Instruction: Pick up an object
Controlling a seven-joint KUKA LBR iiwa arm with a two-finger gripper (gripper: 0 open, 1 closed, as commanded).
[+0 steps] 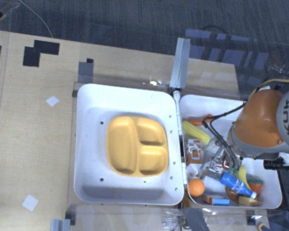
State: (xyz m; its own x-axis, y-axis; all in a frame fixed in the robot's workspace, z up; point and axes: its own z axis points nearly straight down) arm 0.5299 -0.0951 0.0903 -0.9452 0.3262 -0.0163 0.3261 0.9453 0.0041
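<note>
Two white bins: left bin point(89, 148) w/ yellow divided tray point(136, 146); right bin point(273, 196) w/ corn cob point(196, 132), orange ball point(196, 187), blue bottle point(235, 184). Gripper point(215, 166) sits low over the clutter; grasp state can't tell. Nothing visibly lifted, so pick seems not yet done.

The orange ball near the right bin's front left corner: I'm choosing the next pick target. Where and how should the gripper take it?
Grip the orange ball across its middle, coming straight down from above. It is round, so any finger line works, but the bin wall sits close on its left and a small box lies beside it, so fingers probably fit best front to back.
</note>
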